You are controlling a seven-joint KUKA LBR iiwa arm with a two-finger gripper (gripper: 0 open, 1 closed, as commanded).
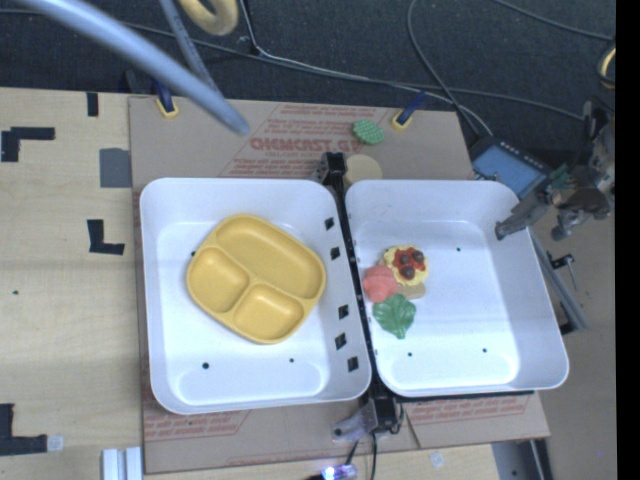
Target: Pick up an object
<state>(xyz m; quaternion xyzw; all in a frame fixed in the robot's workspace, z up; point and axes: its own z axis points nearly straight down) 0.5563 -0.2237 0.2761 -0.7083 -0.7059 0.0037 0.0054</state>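
Toy food [397,286] in right bin [500,358] | cardboard [290,140] print red, unreadable

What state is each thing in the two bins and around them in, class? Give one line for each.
Yellow divided plate: flat in the left bin, upright, compartments bare.
Red toy food: lying in the right bin, touching the green one.
Green leafy toy: lying flat.
Yellow toy with red spots: lying beside the red one.
Green round piece: on the cardboard behind the bins.
Gripper: at the right bin's edge.
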